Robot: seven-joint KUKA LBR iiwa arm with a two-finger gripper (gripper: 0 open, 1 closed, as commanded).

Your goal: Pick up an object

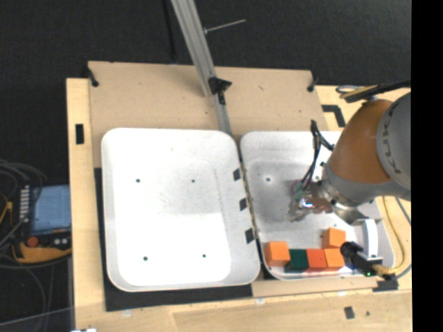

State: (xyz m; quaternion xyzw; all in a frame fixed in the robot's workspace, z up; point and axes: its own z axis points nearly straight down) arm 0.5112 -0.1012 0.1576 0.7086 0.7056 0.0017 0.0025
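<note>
Two white bins (173, 144) sat side by side on my bench. My gripper (302, 206) hung over the right bin (277, 151), above the orange blocks (278, 252) and green block (298, 260); I couldn't tell how it was set

I am looking down on a robotics lab bench (194, 95) — bare plywood, set on dark carpet. Two shallow white bins (173, 206) sit side by side under a slanted aluminium rail (197, 40). Loose cables (14, 178) and a blue box (52, 209) lie on the floor at left — test-rig clutter, not home furnishings.
</note>
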